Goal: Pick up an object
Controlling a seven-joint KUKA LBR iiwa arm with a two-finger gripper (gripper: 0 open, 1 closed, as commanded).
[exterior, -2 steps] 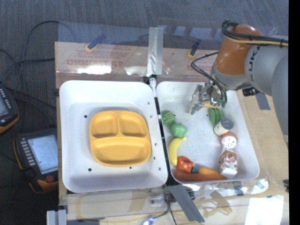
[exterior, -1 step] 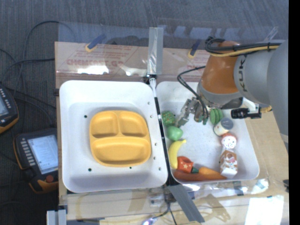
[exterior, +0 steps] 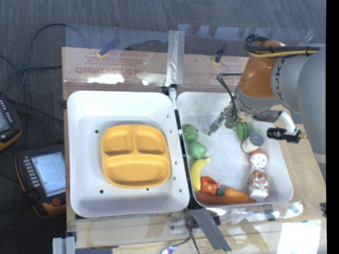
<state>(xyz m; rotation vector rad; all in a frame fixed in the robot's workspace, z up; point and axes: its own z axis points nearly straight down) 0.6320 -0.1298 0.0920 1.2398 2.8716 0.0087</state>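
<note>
I am seeing my grey arm [exterior: 312,97] wearing its orange band [exterior: 260,75], two white bins [exterior: 85,115], a yellow-orange divided tray [exterior: 136,155], a yellow banana [exterior: 197,171], an orange carrot [exterior: 233,196], and green toy vegetables [exterior: 197,150].

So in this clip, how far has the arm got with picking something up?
Nothing looks lifted yet. The gripper is down inside the right bin, beside a green toy vegetable; whether it grips anything cannot be told. The banana, carrot and small figurine lie on the bin floor. The yellow divided plate sits in the left bin. Grasp and lift remain.
</note>
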